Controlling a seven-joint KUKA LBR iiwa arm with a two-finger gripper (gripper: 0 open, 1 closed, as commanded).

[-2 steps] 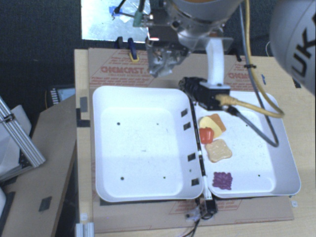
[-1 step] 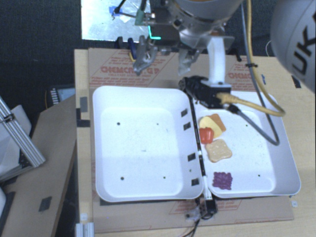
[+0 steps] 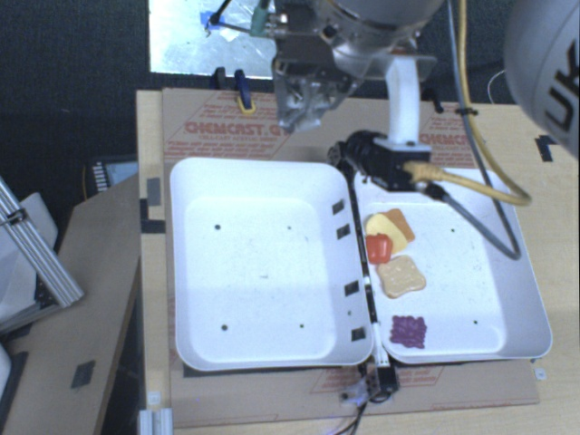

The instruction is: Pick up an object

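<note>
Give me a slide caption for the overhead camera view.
Gripper above left bin; toast and purple grapes in right bin.

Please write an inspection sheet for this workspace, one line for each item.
Surface: two white bins side by side, left bin, right bin, on a cardboard sheet.
Job's things: in the right bin, near the divider: orange piece, red piece, toast piece, purple grapes.
Clutter: blue clamp at the bench's far edge.
Gripper: gripper raised above the far edge, holding nothing visible.
Cables: yellow cable and grey cable over the right bin.
Surroundings: metal rail at left.
</note>
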